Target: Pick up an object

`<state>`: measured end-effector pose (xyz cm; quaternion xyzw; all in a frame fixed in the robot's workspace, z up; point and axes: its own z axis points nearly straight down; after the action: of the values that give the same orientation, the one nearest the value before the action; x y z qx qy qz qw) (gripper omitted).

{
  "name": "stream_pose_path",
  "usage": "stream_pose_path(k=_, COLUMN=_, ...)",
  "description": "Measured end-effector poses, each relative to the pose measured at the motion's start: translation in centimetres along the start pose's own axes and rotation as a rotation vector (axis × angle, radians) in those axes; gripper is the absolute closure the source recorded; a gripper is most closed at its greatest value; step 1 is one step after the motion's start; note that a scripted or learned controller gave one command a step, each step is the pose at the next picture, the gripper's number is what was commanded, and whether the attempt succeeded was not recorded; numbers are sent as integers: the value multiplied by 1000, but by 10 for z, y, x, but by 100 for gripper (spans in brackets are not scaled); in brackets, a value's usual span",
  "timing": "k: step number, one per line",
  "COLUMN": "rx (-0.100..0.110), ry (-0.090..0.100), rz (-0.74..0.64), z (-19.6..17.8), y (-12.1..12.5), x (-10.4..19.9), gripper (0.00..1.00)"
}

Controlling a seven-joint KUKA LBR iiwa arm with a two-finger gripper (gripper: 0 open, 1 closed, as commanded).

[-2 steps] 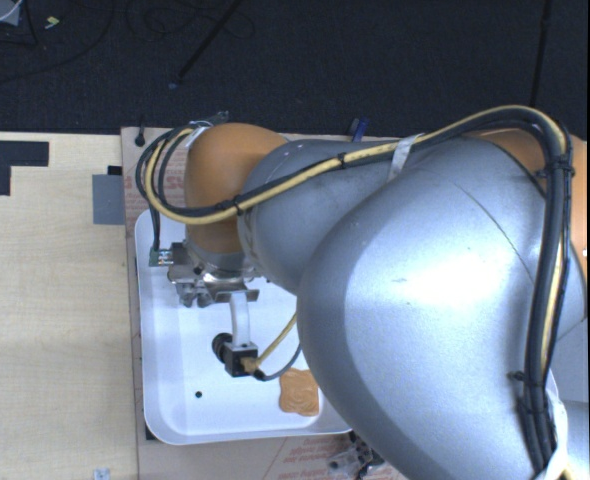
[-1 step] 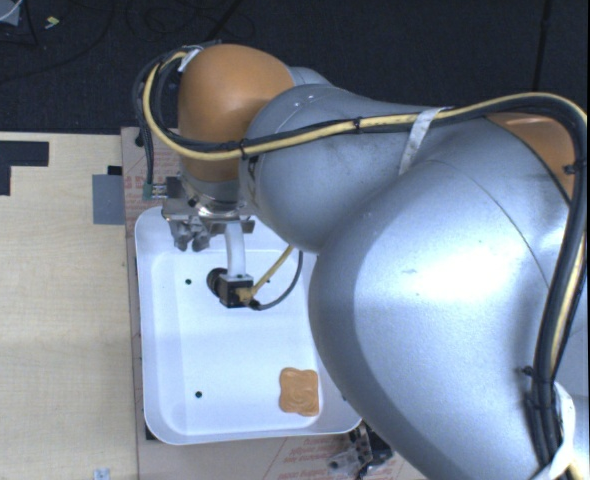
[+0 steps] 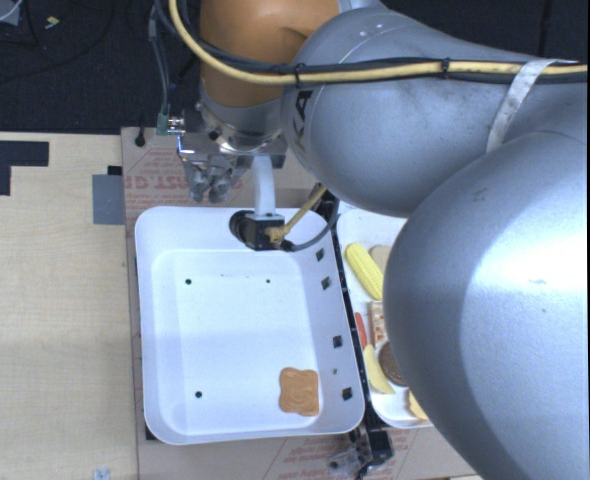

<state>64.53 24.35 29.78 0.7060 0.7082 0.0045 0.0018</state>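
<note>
Gripper (image 3: 215,180) hangs just past the 12 o'clock rim of the left bin (image 3: 163,318), over the cardboard (image 3: 155,173) there. Nothing shows in it. Whether it stands wide or narrow cannot be told, since its tip is small and blurred under the wrist.

At 9 o'clock the pale bench (image 3: 45,298) lies bare apart from a few dark patches. The left bin's floor is open on all sides but one: a flat tan piece (image 3: 298,391) lies alone in the 5 o'clock corner, near the rim and well apart from the gripper.

The right bin (image 3: 365,236) is mostly covered by the grey arm (image 3: 455,168). A yellow cob (image 3: 363,268) shows along its 9 o'clock wall, and below it are a few reddish, brown and yellow bits too cut off to name.
</note>
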Motion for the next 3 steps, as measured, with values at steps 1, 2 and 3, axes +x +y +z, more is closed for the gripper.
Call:
stream_pose_path(k=1, rx=0, ry=1, rz=0, z=-121, y=-20, x=1, gripper=100)
stream_pose_path(k=2, rx=14, ry=-6, rz=0, z=-116, y=-48, x=0, gripper=100)
stream_pose_path(k=3, rx=17, ry=-6, rz=0, z=-93, y=-99, x=0, gripper=100)
